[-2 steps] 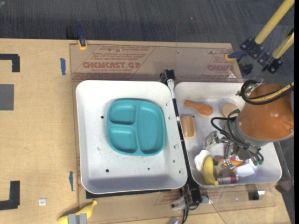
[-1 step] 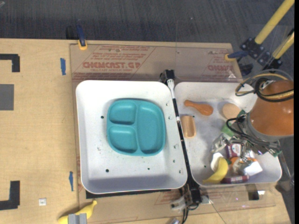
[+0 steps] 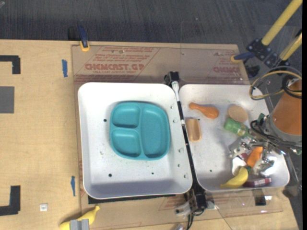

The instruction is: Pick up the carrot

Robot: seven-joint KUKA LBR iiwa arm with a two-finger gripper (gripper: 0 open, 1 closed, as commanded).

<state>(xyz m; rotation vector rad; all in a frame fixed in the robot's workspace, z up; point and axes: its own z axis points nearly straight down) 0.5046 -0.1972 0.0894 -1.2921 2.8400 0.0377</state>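
Orange carrot [image 3: 255, 155] sat between my pincer's [image 3: 253, 156] fingers, low in the right bin [image 3: 211, 143].
My pincer was closed on the carrot near that bin's right side, with a yellow banana [image 3: 236, 178] just below it and a green bottle [image 3: 234, 126] just above. A chicken drumstick [image 3: 205, 110], a round brown bun [image 3: 237, 113] and a hot dog [image 3: 193, 129] lay farther up and left. The left bin [image 3: 91, 128] held a teal divided plate [image 3: 140, 130].

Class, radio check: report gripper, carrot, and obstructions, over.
Gripper low in right white bin, over small orange carrot; grip unconfirmed. Yellow banana crowding just beside. Teal divided plate sits apart in left bin.
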